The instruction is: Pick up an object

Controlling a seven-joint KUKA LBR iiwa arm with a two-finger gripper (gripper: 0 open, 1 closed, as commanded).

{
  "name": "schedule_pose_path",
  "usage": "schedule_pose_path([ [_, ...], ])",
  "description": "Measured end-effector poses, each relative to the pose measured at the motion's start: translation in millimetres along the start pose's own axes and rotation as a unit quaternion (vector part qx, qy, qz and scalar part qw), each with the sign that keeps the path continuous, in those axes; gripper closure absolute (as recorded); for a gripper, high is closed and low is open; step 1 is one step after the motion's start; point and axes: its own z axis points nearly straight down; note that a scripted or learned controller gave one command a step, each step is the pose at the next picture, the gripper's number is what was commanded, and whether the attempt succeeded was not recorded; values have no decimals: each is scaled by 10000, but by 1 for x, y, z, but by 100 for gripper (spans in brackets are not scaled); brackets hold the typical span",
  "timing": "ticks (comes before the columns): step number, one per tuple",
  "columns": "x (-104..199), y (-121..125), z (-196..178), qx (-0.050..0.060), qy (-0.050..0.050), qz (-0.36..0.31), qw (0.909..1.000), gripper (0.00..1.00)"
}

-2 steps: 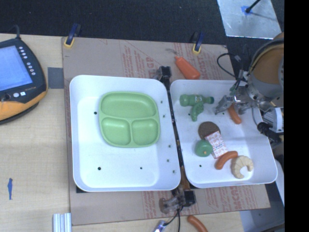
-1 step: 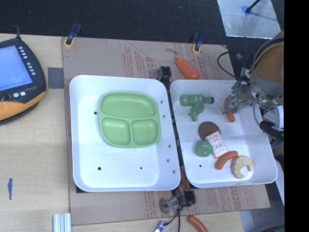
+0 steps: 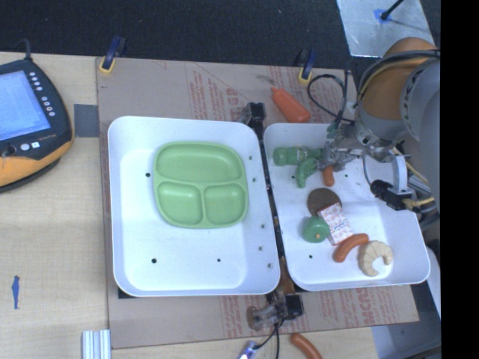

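The left bin holds a green divided plate. The right bin holds green toy vegetables, a brown disc, a packet, a sausage and a croissant. The arm reaches in from the right, its gripper low over the bin's far end; the claw's state cannot be told.
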Motion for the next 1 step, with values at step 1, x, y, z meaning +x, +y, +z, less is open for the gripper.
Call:
schedule_pose_path([
  [1,72,-4,-101,-89,-3,-19,10000,100],
])
